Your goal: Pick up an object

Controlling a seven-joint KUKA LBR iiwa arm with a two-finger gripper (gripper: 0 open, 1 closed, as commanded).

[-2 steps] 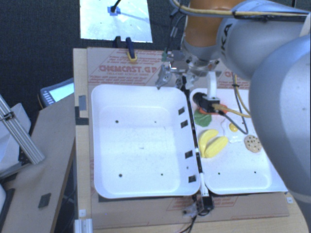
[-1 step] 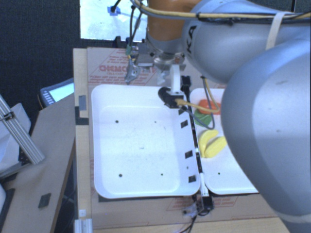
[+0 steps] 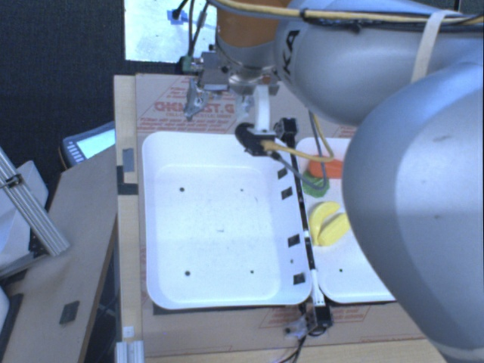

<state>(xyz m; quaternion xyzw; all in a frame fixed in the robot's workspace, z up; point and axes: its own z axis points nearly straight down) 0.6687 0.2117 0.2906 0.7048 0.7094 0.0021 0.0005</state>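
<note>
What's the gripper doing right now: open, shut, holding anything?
Gripper: open, nothing between its fingers, above the far rim of the left bin.

— What sits under the 2 white bins point(image 3: 162, 203)?
— A brown cardboard sheet point(image 3: 162, 108) with red letters.
— And left of the bins?
— A tan table point(image 3: 83, 225) and a small screen point(image 3: 87, 144).

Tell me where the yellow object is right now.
The yellow object lies in the right bin, near its left wall beside the divider, just below an orange object and partly hidden by the arm.
</note>
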